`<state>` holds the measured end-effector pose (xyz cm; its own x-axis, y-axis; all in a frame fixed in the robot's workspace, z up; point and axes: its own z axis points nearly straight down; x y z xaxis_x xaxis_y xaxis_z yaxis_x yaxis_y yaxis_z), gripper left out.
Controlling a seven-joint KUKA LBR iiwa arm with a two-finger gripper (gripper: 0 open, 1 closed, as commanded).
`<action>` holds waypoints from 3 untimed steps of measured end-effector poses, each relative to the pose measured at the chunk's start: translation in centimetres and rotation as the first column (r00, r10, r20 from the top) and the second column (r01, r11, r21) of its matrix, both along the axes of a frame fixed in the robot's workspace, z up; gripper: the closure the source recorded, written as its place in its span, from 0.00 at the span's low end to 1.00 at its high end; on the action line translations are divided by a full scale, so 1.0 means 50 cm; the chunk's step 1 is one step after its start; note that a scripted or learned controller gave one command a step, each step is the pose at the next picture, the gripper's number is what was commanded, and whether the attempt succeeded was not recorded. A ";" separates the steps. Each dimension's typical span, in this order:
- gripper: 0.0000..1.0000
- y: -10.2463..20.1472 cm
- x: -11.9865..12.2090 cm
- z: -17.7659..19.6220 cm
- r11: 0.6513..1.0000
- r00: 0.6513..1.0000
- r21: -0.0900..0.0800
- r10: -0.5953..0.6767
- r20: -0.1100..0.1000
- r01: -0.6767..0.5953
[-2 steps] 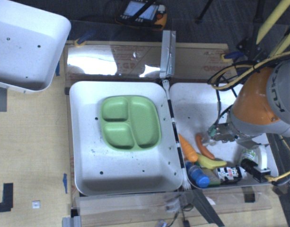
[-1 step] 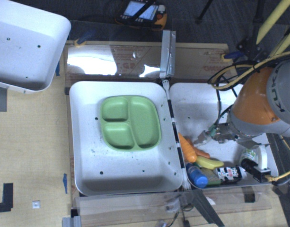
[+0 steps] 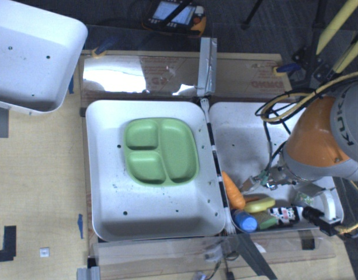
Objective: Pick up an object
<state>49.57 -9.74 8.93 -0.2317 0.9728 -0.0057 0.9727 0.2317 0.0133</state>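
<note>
In the right bin [image 3: 237, 127], several small objects lie along the near edge. An orange carrot [image 3: 232, 191] rests against the divider, with a yellow banana-like piece [image 3: 259, 205] beside it. A blue round object [image 3: 246, 221] and a small dark bottle with a red and white label [image 3: 282, 214] lie nearest the front. My gripper [image 3: 265, 179] hangs low over this cluster, just right of the carrot and above the yellow piece. The grey arm with its orange band [image 3: 316, 142] covers the bin's right side.
The left bin [image 3: 103, 174] holds a green divided plate [image 3: 161, 150]. A metal divider [image 3: 207, 74] stands behind the bins. A big white housing [image 3: 32, 45] sits at the far left. Cables [image 3: 284, 107] loop above the arm.
</note>
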 end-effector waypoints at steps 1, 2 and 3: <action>1.00 -0.001 -0.001 0.016 1.000 1.000 -0.001 -0.002 -0.001 0.002; 1.00 -0.116 -0.010 -0.003 1.000 1.000 0.000 0.022 -0.007 -0.022; 1.00 -0.018 0.001 -0.003 0.976 0.976 0.001 -0.216 -0.004 0.216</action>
<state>49.65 -10.63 8.80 -0.0162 0.9999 -0.0034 0.9998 0.0163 0.0096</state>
